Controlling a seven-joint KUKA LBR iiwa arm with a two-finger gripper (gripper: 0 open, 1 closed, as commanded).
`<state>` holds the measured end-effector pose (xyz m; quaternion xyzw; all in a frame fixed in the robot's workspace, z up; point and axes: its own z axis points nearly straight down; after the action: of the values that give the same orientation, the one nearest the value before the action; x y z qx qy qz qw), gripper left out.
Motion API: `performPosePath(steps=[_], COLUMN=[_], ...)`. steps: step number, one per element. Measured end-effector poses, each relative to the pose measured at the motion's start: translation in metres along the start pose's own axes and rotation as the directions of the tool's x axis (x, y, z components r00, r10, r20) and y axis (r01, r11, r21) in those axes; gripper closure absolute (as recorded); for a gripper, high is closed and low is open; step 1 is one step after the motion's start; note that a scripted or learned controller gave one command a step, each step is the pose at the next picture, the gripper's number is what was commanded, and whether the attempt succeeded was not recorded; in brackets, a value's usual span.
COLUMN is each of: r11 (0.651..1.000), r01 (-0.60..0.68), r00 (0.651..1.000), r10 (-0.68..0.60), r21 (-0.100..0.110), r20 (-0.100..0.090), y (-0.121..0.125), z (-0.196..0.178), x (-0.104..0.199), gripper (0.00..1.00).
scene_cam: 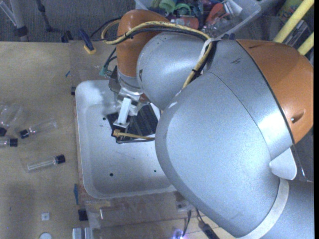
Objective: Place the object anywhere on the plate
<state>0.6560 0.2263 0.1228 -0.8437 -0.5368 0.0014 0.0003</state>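
Observation:
My gripper [123,114] reaches down into the upper left part of a white bin [124,171], under the orange wrist band [130,39]. Just below and right of it lies a dark, flat, ribbed thing [140,124], perhaps the plate, partly hidden by the arm. A thin yellowish stick [134,136] lies along that dark thing's lower edge. The gripper's tip is at or just above the dark thing's left end; whether they touch is unclear. The large grey arm [224,148] covers the bin's right side and whatever lies there.
Several clear vials with black caps [46,162] lie on the wooden bench left of the bin. A tub of colourful items [199,4] stands at the back. A blue clamp [88,45] sits behind the bin. The bin's lower floor has bare room.

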Motion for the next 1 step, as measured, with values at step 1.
performPosePath(steps=[1], r11=[0.824], r01=[-0.567], r00=[0.824], r10=[0.567], r21=[0.0], r20=[-0.005], y=[0.0109], z=[-0.0177], x=[0.0018], gripper=[1.0])
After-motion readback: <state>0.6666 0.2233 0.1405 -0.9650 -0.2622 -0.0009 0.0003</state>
